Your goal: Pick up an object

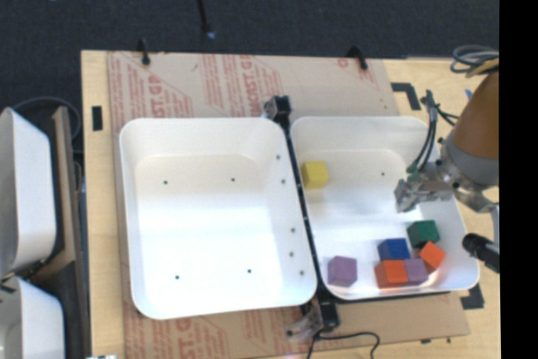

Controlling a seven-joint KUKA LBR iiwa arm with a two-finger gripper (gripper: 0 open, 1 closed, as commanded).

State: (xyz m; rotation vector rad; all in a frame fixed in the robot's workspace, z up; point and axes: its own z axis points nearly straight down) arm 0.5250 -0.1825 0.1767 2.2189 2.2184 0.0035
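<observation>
Hanging over the right-hand shallow white plastic bin (pixel 353 129), the grey metal two-finger pincer (pixel 412 196) sits low near that bin's right wall, with the orange-banded wrist (pixel 481 126) above and behind it. From this slanted overhead view I cannot tell whether the pincer is apart or together; nothing shows clamped in it.

The placement reads as a approach to the crowd of blocks just below the pincer, toward the near right corner of the bin. Closest is a dark green cube (pixel 424 232), just below and slightly right of the pincer, which I judge the likeliest target. Beyond it, further down from the pincer, lie a blue cube (pixel 392 249), an orange-red cube (pixel 390 272), a pale purple cube (pixel 416 270) touching the orange-red one, and a smaller orange block (pixel 432 254) tilted against the bin's wall. A second purple cube (pixel 341 270) stands apart, down and to the left of the pincer. A yellow cube (pixel 315 174) sits alone, well to the pincer's left and a little above, near the divide between bins.

The green cube looks matte, like painted wood or foam, small, with squared edges, and it sits slightly turned. Its neighbours press close on its lower side, so a descent there risks striking the orange block. The left-hand white bin (pixel 134 181) lies far to the pincer's left.
</observation>
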